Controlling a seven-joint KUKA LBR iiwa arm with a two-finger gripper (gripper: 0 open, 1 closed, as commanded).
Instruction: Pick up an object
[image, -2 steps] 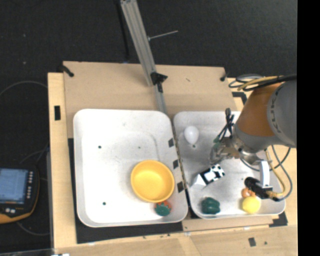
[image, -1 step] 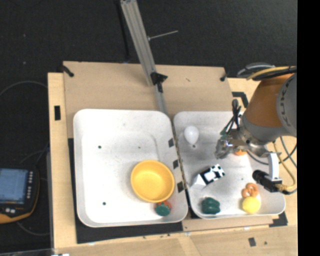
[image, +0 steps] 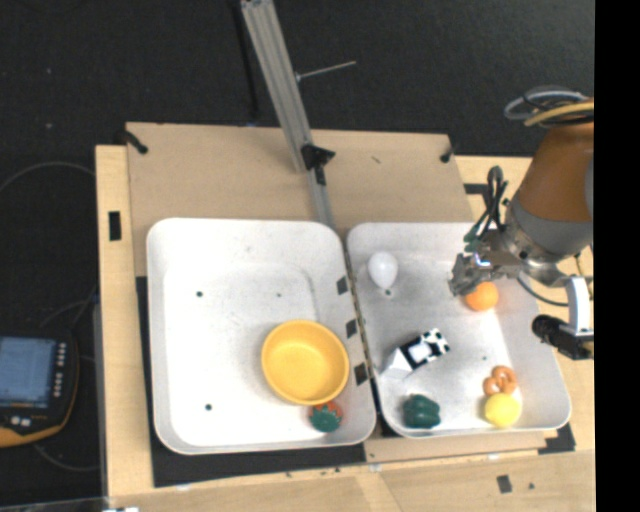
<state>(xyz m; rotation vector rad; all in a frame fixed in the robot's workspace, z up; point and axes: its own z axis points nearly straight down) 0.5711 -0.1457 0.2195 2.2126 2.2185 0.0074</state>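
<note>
**Gripper low over the orange ball, right bin – grasp unconfirmed**

The grey two-finger gripper (image: 468, 275) sits low in the right-hand shallow white plastic bin (image: 535, 345), w/ the small round orange ball (image: 482, 297) just beside and below its tip; ball looks to be touching the gripper's lower edge, but I can't tell if it is between the fingers or merely next to them; whether they stand apart or together can't be made out either, since the wrist body covers them from above.

To do this step well, as I judge it: centre the tip over the ball rather than off to one side; go down till the fingers straddle its widest part; close slowly, as a smooth round thing tends to squirt out sideways; lift straight up, no sideways drag; ball has bare floor around it, so crowding is no problem.

Other candidates in the same bin: white rounded bulb-like object (image: 383, 269) near the left wall; black-and-white patterned toy (image: 421, 350) mid-bin; dark green lumpy object (image: 421, 410) at the front; yellow round fruit-like object (image: 501, 408) w/ a small orange ring-shaped piece (image: 499, 380) touching it at front right.

Hard to make out: fingertips; contact point w/ the ball; what the green object and the toy actually are; arm is cut off at the right.
</note>
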